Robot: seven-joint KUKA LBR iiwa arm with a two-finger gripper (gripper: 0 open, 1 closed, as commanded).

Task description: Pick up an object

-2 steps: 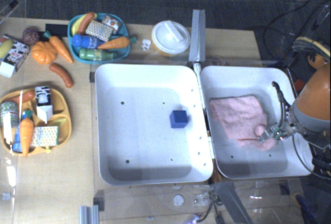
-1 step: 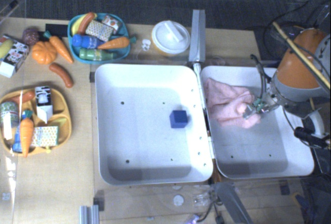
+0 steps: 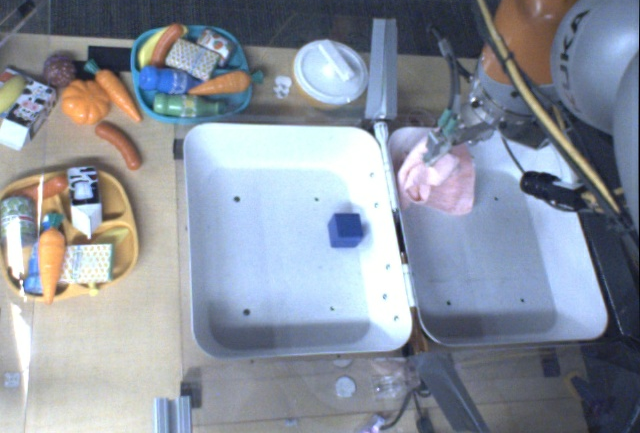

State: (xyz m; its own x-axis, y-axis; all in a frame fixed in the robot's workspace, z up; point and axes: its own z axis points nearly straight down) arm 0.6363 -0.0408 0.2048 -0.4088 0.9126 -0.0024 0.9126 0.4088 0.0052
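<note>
A crumpled pink cloth (image 3: 442,181) is at the far left corner of the right bin (image 3: 520,271), its left edge over the bin's rim. My gripper (image 3: 440,145) comes down from the arm at the upper right, and its fingertips are pinched together on the cloth's top edge. The cloth bunches up toward the fingers and spreads out below them. A small blue cube (image 3: 346,229) rests apart from the gripper, right of the middle of the left bin (image 3: 250,271).
Behind the bins stand a white lidded bowl (image 3: 331,71) and a blue basket of toy food (image 3: 192,73). A yellow plate of toy food (image 3: 65,236) and loose toy vegetables (image 3: 100,106) lie on the bench at left. A black cable clip (image 3: 548,187) hangs over the right bin.
</note>
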